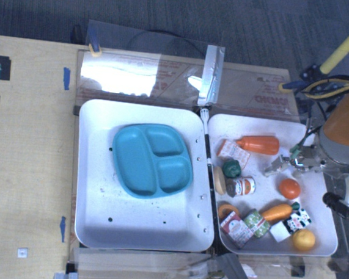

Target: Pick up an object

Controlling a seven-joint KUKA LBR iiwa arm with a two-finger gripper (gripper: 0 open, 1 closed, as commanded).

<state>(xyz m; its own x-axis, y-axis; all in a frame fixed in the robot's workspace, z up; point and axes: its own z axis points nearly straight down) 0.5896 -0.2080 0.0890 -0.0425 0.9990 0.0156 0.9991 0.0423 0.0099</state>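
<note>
We are at the approach step: our gripper (283,163) hangs low in the right bin (330,240), holding nothing that we can see; how wide it stands we cannot tell. The nearest candidate, an orange ball (290,188), lies just below it, so next we need a short shift and descent onto it.

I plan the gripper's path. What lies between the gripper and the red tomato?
In the camera view, bare white bin floor lies between the gripper and the tomato; nothing stands there.
</note>
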